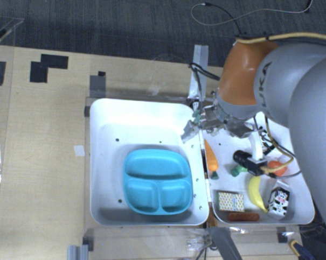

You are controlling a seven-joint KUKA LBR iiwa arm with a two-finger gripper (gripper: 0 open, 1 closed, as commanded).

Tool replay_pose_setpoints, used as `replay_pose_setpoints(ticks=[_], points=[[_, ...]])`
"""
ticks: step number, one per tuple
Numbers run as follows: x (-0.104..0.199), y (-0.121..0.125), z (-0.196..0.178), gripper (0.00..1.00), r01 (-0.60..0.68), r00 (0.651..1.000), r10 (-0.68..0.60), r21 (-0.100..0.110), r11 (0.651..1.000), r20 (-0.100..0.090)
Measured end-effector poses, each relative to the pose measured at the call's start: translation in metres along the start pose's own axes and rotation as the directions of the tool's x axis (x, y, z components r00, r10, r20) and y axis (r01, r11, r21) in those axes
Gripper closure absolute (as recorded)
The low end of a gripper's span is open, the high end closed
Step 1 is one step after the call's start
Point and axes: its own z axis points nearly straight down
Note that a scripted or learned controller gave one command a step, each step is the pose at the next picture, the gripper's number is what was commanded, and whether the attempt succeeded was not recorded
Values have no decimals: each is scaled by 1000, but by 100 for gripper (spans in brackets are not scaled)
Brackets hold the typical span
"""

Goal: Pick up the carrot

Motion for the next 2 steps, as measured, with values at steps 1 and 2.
replay_pose_setpoints(ticks=[1,2], points=[[-35,-92,0,0,11,1000,-11,0,1000,0],[-1,-41,0,0,137,991,-137,-1,991,0]])
